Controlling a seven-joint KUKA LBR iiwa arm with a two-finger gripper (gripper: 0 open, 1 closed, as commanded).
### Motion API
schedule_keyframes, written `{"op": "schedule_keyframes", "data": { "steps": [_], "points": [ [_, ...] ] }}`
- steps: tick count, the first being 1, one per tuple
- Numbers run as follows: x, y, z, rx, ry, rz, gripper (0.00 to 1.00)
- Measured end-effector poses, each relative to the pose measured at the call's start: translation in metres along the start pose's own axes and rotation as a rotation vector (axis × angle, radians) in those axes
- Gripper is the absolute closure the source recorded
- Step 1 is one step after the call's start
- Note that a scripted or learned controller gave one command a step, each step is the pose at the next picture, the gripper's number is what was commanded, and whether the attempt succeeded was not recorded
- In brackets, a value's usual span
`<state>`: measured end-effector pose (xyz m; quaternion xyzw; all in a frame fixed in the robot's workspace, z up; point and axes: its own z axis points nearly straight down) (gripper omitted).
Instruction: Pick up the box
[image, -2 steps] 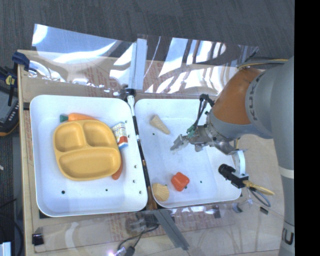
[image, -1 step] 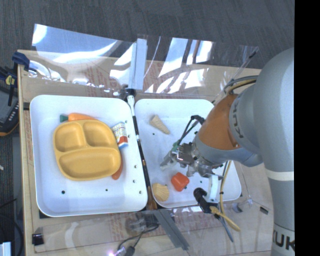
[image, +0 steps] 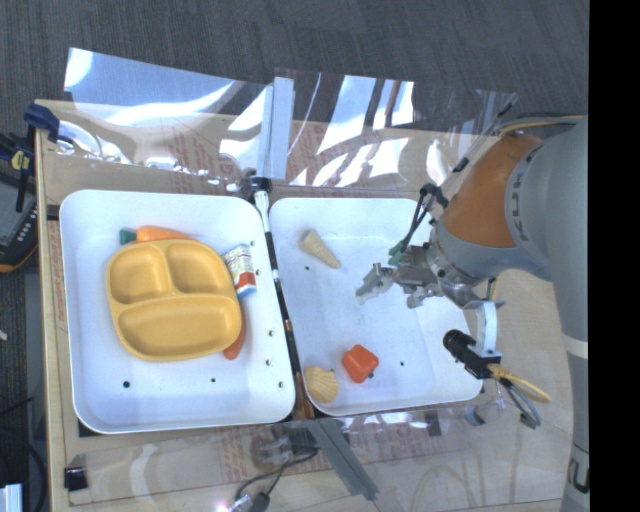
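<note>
Two white bins sit side by side on the worktop (image: 150, 470). In the left bin (image: 90, 385) lies a yellow tray (image: 175, 300) with three parts. An orange carrot (image: 160, 234) peeks out at the tray's far edge, and a small tube (image: 241, 270) lies by the bin's right wall. In the right bin (image: 420, 385) a cone (image: 320, 248) lies near the far left corner. A red-orange thing (image: 359, 363) and a tan lumpy thing (image: 322, 381) sit near the front edge. The pincer (image: 375, 284) hangs over the middle of the right bin, touching nothing

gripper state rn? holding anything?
Gripper: over the right bin, nothing seen between its fingers; open or closed cannot be told.
</note>
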<state>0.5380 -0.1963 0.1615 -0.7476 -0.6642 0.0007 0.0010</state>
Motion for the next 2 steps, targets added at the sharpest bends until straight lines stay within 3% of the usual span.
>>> {"op": "schedule_keyframes", "data": {
  "steps": [1, 2],
  "points": [
    [0.058, 0.0, 0.012, 0.002, 0.001, -0.475, 0.0],
    [0.07, -0.07, 0.069, -0.005, -0.008, -0.282, 0.0]
  ]
}}
